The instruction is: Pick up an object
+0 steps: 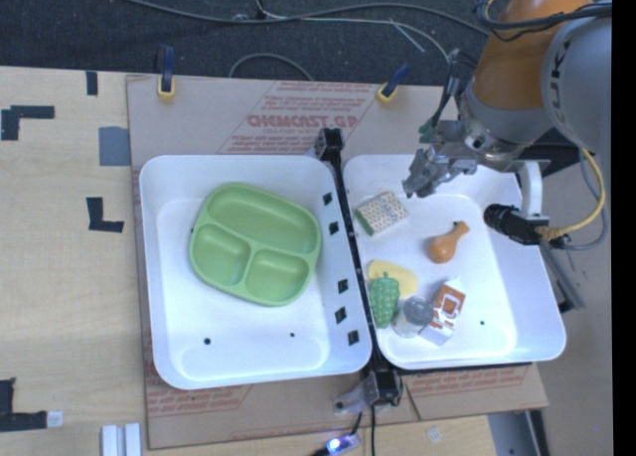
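Note:
My gripper (421, 182) hangs over the far part of the right bin (517, 290), its dark fingers pointing down to the left with nothing visible between them. Just left and below it lies a small checkered cream block (382, 213). An orange drumstick-shaped toy (447, 241) lies in the middle of the bin. Near the front left of the bin sit a yellow piece (395, 273), a green bumpy toy (384, 297), a grey lump (414, 314) and a small red-and-white carton (445, 311).
The left bin (169, 325) holds a green compartment plate (256, 242). A black divider rail (341, 245) runs between the bins. A black cable connector (509, 222) and yellow cable hang by the right bin's far right wall.

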`<state>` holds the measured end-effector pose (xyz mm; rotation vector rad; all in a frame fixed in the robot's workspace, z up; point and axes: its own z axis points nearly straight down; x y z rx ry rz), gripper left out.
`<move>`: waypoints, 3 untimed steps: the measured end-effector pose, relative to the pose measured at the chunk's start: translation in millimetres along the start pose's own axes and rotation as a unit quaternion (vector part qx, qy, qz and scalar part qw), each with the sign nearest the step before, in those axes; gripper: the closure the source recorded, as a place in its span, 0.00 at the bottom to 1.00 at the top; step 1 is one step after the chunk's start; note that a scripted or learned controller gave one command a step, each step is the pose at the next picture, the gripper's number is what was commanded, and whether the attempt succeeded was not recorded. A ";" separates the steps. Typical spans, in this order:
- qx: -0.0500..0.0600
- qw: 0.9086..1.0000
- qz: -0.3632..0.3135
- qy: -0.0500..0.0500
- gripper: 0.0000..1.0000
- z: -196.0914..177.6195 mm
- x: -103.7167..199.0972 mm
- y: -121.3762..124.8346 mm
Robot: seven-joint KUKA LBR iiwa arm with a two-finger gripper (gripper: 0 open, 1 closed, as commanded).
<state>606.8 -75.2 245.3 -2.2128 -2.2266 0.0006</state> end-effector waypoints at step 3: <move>0.001 1.000 0.000 0.000 1.00 23.4 141.6 -24.9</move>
